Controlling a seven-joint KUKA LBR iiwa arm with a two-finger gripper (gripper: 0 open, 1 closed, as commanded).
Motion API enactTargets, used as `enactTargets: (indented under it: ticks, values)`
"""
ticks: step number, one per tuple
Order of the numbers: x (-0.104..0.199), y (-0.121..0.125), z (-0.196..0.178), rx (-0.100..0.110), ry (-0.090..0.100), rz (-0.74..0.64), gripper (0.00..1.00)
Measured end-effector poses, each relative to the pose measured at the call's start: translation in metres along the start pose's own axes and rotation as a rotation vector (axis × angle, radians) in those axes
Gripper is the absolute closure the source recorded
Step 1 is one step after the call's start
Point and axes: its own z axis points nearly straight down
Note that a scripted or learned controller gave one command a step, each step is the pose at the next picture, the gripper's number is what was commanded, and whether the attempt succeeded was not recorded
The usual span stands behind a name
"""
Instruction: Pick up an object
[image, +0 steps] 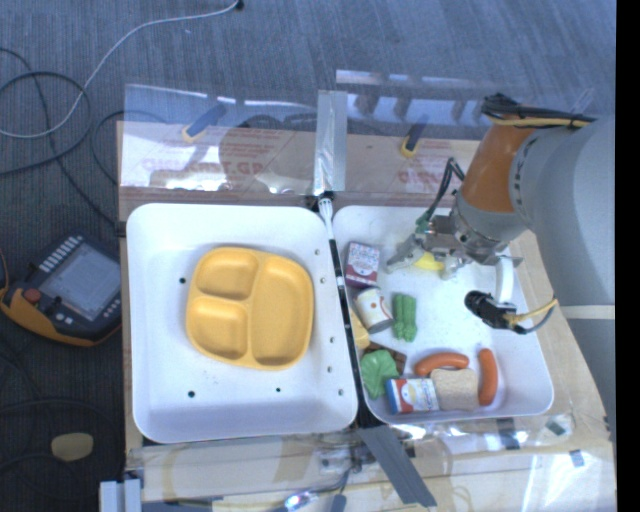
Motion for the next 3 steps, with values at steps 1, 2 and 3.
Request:
enactTargets:
  ticks: [1,2,3]
  values:
    - [-0.042,0.031,0.003,0.006,0.002,-0.071,0.00]
    - [-0.004,0.032,0.002,0.010,-0.003,-0.025,0.00]
    - [-0.004,0.032,-0.004,0.014,-0.007,-0.027,1.00]
